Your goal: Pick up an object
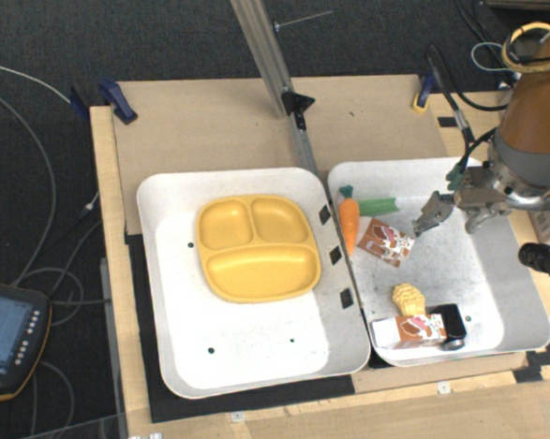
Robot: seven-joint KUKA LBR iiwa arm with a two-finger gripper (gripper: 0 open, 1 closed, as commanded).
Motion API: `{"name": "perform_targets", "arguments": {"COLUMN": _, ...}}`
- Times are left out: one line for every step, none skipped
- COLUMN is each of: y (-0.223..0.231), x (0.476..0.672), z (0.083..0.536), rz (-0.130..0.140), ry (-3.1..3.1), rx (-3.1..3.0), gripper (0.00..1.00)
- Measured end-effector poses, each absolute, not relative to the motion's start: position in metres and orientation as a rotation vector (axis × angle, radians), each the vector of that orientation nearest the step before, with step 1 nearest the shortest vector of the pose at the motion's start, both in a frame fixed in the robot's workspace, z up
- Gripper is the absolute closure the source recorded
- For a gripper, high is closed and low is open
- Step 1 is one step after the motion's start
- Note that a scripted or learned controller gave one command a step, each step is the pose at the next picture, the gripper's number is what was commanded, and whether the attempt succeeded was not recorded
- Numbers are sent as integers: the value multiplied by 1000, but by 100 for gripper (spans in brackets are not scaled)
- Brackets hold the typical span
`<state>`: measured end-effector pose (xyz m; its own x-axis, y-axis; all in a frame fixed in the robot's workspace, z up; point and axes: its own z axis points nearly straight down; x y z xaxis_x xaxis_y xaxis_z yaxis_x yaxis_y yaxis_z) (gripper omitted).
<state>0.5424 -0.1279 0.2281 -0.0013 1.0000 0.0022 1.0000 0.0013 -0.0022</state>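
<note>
In the right bin (pixel 505 282), the gripper (pixel 444 213) hangs just right of the snack pack (pixel 386 242), its fingers apart and holding nothing, ready to grab. The carrot (pixel 350 225) leans on the left wall. The yellow plate (pixel 256 247) fills the left bin (pixel 170 268).

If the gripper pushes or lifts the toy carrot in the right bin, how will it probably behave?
The carrot looks like smooth moulded plastic, so it is probably stiff, light and a little slippery. Its round, tapered body may roll or swing around when pushed. It lies along the right bin's left wall, which could leave little room for a finger on that side.
</note>
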Motion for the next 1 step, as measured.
{"name": "perform_targets", "arguments": {"y": -128, "x": 542, "z": 228, "rz": -1, "ry": -2221, "rx": -2219, "gripper": 0}}
